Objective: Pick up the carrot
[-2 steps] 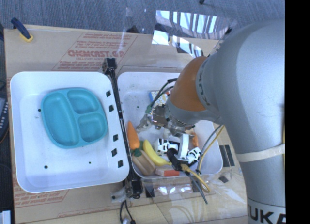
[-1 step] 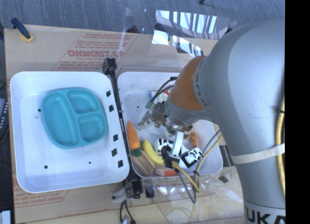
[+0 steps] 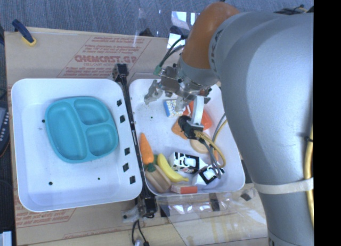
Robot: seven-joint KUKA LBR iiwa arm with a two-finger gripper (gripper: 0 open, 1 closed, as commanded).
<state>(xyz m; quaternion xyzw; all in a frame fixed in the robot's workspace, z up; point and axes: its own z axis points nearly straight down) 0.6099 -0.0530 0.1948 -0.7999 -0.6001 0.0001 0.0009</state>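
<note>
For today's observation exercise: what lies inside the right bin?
The right bin holds a carrot, banana and other small items; the arm covers whatever lies along its right side.

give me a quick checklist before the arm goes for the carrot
1. Carrot located: ok, lies at the left edge of the right bin.
2. Carrot top unobstructed: ok, nothing lies over it.
3. Room around carrot: not ok, the banana and bin wall crowd it.
4. Hand above carrot: not ok, it sits toward the bin's far end, apart from the carrot.
5. Hand ready to grasp: cannot tell.
6. Blue tray out of the way: ok, it's in the left bin.
</note>
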